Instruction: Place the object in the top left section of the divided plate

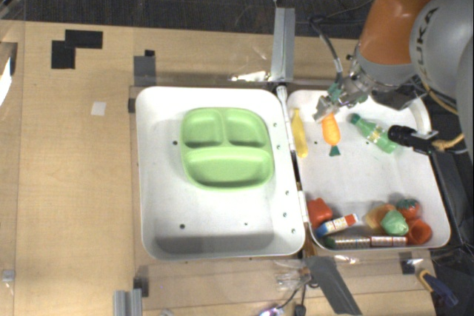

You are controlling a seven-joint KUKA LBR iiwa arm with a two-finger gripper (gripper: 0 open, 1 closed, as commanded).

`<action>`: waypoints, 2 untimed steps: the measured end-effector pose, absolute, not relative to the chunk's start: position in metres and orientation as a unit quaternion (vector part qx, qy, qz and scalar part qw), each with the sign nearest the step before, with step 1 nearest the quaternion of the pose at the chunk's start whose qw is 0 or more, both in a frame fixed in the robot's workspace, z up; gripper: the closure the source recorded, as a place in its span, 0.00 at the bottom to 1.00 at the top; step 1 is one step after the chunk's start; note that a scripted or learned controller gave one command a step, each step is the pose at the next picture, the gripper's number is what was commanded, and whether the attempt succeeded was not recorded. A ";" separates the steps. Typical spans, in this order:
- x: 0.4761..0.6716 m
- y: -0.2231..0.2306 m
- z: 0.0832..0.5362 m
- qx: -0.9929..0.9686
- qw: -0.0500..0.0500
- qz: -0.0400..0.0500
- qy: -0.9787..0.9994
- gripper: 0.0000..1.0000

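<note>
Two-finger gripper (pixel 326 109) hovering right above small orange plastic carrot (pixel 331 131); carrot axis lying near-vertical; finger opening indeterminable; green divided plate (pixel 224 146) lying well left

One fixed camera looks down at a slant from above on both white bins (pixel 159 233)

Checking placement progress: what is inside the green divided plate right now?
All three sections of the green divided plate show bare green, including the top left one. The toy carrot lies in the right bin, just below the gripper.
</note>
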State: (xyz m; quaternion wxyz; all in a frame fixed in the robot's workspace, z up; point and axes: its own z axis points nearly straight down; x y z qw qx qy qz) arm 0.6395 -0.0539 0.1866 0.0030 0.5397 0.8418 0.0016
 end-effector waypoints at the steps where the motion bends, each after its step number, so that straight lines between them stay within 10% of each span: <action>1: 0.531 0.017 0.283 0.571 0.003 0.002 0.821 1.00; 2: 0.487 0.097 0.209 0.585 0.000 0.001 0.811 1.00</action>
